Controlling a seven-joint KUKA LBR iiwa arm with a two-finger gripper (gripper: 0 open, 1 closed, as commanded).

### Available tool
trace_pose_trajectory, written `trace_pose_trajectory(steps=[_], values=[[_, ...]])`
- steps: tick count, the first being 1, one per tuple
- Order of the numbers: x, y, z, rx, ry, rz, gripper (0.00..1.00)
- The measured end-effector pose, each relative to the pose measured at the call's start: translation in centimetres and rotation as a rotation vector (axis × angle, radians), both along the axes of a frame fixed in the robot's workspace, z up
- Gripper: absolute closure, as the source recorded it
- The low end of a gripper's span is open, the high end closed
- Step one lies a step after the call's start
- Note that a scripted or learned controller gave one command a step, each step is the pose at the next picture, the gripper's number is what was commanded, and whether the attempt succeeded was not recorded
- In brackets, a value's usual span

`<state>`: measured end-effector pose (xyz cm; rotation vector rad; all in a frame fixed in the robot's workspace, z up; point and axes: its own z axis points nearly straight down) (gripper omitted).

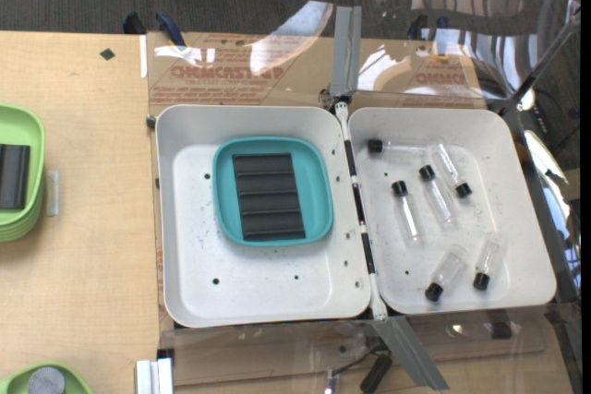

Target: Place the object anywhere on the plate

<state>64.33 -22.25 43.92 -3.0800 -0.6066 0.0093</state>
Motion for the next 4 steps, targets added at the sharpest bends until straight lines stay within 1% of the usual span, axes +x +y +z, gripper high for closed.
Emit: trace_pose_trajectory(steps=[1, 2, 4], values=[[0.88, 0.00, 0.05, -0.001, -0.002, -0.090, 0.00], [0.89, -0.07, 0.14, -0.001, -0.003, -0.179, 0.00], [0.80, -0.12, 0.05, 0.000, -0.002, -0.190, 0.00]])
